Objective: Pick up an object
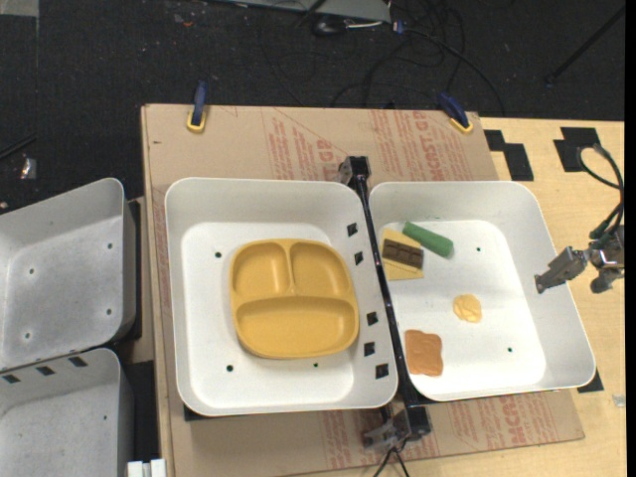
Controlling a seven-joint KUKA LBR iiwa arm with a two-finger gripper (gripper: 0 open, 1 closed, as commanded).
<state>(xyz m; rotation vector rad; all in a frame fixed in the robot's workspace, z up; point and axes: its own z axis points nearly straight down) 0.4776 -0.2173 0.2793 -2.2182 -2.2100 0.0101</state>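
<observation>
1. Bearing everything: the desk [298, 137], a brown board pinned at its far edge by two blue clamps [198, 117], probably so that a reach cannot shift it.
2. Sitting on it side by side, touching along a dark middle seam: the left bin [199, 266] and the right bin [517, 266], shallow and walled, likely to keep loose things from sliding off.
3. Lying flat in the middle of the left bin: a yellow divided plate [295, 299], broad and low, judged hard to pinch from above.
4. Scattered in the right bin, toward the seam side, as possible picks:
   - an orange-brown slab [424, 353] near the front wall;
   - a brown-and-yellow block [402, 257] close to the seam;
   - a green piece [428, 238] just beside the block, maybe touching it;
   - a yellow round piece [468, 309], apart from the others and so probably the cleanest target.
5. Reaching in from the right, over the right bin's outer rim: the gripper [579, 274], tilted toward the bin floor, well apart from every piece.
6. Reading the fingers [555, 271] as spread apart, with nothing between them; nothing picked up yet.
</observation>
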